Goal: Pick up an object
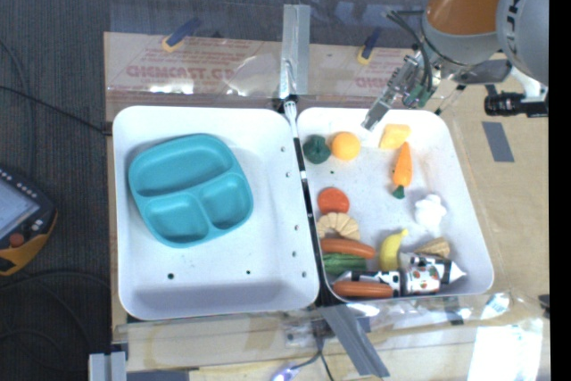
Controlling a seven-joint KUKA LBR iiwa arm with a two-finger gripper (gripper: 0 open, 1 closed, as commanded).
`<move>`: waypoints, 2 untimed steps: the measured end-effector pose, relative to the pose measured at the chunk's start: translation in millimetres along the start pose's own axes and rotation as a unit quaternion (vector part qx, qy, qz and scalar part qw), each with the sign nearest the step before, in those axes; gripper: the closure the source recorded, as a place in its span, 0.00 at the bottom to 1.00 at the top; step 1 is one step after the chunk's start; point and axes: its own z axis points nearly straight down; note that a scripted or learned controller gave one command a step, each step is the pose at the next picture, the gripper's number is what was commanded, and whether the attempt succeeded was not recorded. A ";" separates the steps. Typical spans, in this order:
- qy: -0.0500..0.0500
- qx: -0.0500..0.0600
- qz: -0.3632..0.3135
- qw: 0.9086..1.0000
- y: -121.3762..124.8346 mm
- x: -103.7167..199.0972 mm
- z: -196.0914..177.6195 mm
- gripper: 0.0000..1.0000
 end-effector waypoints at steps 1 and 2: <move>0.000 -0.001 -0.151 0.989 -43.3 -17.8 119.0 1.00; -0.001 -0.001 -0.288 0.958 -101.3 -62.7 135.6 1.00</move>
